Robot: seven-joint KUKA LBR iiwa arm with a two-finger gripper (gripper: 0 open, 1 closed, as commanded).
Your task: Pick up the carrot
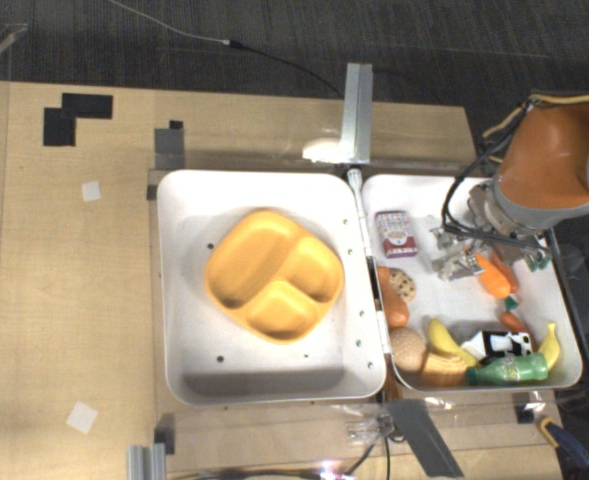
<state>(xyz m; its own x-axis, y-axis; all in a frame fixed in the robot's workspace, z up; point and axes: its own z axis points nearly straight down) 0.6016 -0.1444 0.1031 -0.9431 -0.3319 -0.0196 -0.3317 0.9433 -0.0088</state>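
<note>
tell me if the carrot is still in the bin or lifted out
In the bin. The carrot lies inside the right bin near its right wall, beside the gripper.

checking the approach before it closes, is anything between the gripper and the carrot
Nothing visible stands between them. The gripper hangs in the right bin, right beside the carrot, which lies just to its right on bare bin floor. The other toys lie apart, toward the bin's near and left sides.
</note>
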